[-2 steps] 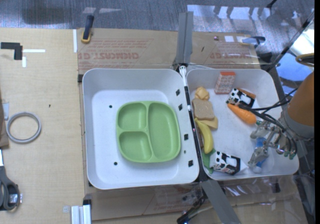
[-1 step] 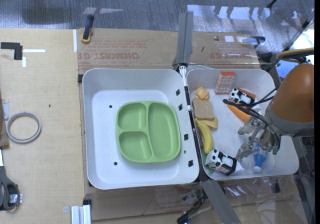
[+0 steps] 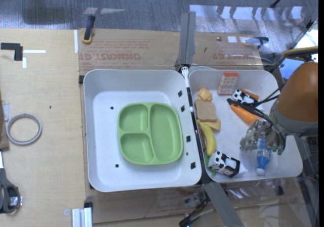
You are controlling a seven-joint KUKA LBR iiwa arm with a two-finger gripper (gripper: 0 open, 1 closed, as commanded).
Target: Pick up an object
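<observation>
gripper sits low in the right bin, right by a blue tube; can't tell if it's gripping anything

A green divided plate lies in the left bin, well left of the jaws; a grey tape ring rests farther left on the bench.

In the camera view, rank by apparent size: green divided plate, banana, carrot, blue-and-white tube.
1. Green divided plate, by far the largest.
2. Banana and carrot: similar length, too close to rank.
3. Blue-and-white tube, partly behind the gripper.
</observation>
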